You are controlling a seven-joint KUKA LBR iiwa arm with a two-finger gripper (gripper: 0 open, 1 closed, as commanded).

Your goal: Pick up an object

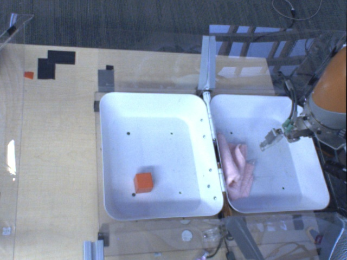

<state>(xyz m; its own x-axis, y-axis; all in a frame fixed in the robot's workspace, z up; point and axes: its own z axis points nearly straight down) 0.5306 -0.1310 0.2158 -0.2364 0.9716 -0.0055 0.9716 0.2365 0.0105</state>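
I see a small orange block [143, 182] in the left bin [116, 112]. It looks like a little cube with a flat top. It sits flat on the bin floor, near the front edge and closer to the front left corner. Nothing touches it.

I see a soft pink cloth [237, 167] in the right bin [303, 199]. It is crumpled and folded into a long bunch. It lies along the bin's left edge, touching that wall, and it runs from about the middle down toward the front left corner.
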